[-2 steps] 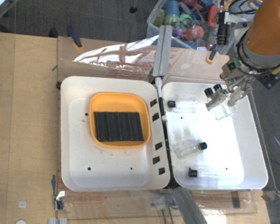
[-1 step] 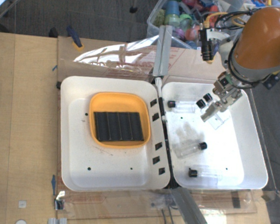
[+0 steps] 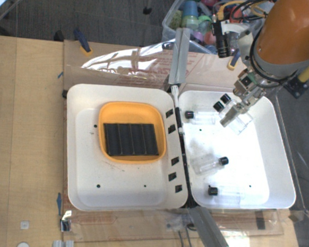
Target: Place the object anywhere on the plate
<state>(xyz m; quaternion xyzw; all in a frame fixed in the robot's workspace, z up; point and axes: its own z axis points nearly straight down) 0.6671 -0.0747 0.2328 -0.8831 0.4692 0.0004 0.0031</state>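
Overhead, the pincer [image 3: 230, 118] hangs at upper right in the right bin [image 3: 279, 157], seemingly closed on a clear black-capped vial [image 3: 234, 109], with the orange plate [image 3: 132, 113] well to its left.

Arm [image 3: 289, 29]: single unit, entering from the right; upper segment a broad, rounded orange band, glossy; grey collar beneath it, darker at the rim. Wrist assembly [image 3: 251, 82]: compact metallic block, silver and grey, small dark fittings along the sides. Gripper [image 3: 230, 116]: two-finger type, pale grey metal, narrow and tapered toward the tip. Cabling [image 3: 243, 7]: bundled wires near the wrist, yellow, red and black; a black cylindrical module [image 3: 222, 40] mounted alongside.
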